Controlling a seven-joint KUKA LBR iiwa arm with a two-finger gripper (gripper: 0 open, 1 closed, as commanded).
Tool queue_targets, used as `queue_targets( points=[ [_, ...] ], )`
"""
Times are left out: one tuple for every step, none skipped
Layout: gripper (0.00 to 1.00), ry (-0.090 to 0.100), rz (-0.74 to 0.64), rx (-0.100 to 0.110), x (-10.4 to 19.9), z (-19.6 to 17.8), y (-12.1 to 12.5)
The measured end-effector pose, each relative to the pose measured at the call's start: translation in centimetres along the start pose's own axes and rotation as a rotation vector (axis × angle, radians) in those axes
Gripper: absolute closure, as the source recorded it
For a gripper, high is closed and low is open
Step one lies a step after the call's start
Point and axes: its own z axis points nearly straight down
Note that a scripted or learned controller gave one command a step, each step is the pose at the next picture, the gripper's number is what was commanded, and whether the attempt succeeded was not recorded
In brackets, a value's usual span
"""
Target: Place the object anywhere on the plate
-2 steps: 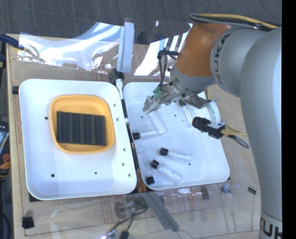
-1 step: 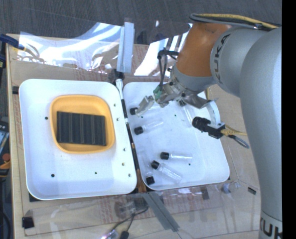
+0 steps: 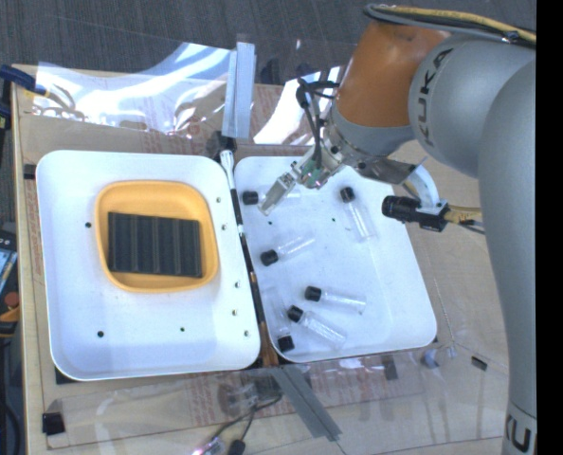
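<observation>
- We see two shallow white bins side by side on the table [image 3: 35, 136]: the left bin [image 3: 63, 330] and the right bin [image 3: 395, 301].
- In the left bin lies a yellow plate [image 3: 154, 200] with rounded corners; a dark ribbed panel fills its middle.
- The grey arm [image 3: 481, 112], with its orange band [image 3: 381, 64], reaches in from the right and ends over the upper left part of the right bin.
- The tool [image 3: 280, 192] points down and to the left, near the bin's upper left corner. We see a clear tube [image 3: 276, 194] at its tip, but we cannot tell whether the tool has hold of it, or how far apart the tips stand.
- Several clear tubes with black caps lie scattered in the right bin: one near the upper right [image 3: 354, 210], one at the left middle [image 3: 286, 249], one lower down [image 3: 334, 298], and one just below that [image 3: 315, 323].
- A lone black cap [image 3: 250, 197] sits near the upper left wall, and another [image 3: 284, 343] at the lower left corner.
- Crinkled clear plastic sheeting [image 3: 130, 88] lies behind the bins.
</observation>
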Motion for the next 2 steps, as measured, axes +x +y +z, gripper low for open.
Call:
queue_targets(
  points=[
    [0.00, -0.001, -0.205, -0.001, 2.4, 2.7, 4.6],
    [0.00, -0.001, -0.199, -0.001, 4.9, 2.4, 6.8]
  ],
)
